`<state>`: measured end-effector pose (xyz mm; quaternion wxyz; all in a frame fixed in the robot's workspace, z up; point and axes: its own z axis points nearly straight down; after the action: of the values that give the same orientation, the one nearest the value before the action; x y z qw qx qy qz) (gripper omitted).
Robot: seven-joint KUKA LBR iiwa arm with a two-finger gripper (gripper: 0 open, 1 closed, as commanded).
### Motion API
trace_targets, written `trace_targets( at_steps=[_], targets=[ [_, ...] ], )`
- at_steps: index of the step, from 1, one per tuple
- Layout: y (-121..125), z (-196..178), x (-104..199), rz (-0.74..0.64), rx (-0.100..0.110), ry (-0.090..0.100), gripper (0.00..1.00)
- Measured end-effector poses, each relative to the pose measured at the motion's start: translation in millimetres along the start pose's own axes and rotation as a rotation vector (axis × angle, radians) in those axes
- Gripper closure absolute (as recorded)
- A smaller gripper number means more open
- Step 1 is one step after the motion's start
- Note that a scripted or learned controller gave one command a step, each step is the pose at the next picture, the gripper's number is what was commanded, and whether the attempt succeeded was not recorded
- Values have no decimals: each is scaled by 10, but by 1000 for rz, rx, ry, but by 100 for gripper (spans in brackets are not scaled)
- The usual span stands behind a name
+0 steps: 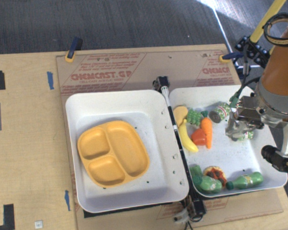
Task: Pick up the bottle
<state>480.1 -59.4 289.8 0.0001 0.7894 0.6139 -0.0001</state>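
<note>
- My pincer (239, 126) sits over the far right part of the right bin (245, 159), low above its floor; I cannot tell its state from this angle.
- My arm comes in from the right, with the orange band (281, 70) above the wrist.
- The bottle (245, 180), green with an orange neck, lies on its side at the near right edge of the right bin, well apart from my pincer.
- Just to the left of my pincer lies a small can (218, 113) on its side; its label is too small to read.
- Further left in the same bin: a yellow banana (187, 137), an orange carrot (206, 131), a red piece (198, 137) beside it, a green leafy item (194, 117) and a pale yellow piece (180, 114) at the far left.
- At the near left of the right bin lie a green item (201, 181) and a red and orange item (216, 173), touching one another.
- The left bin (84, 111) holds a yellow divided plate (113, 152) with three compartments.
- Both bins rest on a cardboard sheet (111, 72) on the tabletop (28, 144). Red print on the sheet reads "CHEMCAST GP", seen upside down, at far left and again at far right.
- Blue tape pieces (50, 80) mark the sheet's left edge.
</note>
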Motion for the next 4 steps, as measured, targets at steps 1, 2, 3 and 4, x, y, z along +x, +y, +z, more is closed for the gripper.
trace_targets(
  at_steps=[1, 2, 3, 4],
  targets=[
    [-5, 1055, -26, -418, 2, 1, 100],
    [130, -179, -513, -488, -3, -1, 100],
    [195, 1482, -784, -588, 1, 1, 100],
    [249, 846, -893, -1057, -5, -3, 100]
  ],
)
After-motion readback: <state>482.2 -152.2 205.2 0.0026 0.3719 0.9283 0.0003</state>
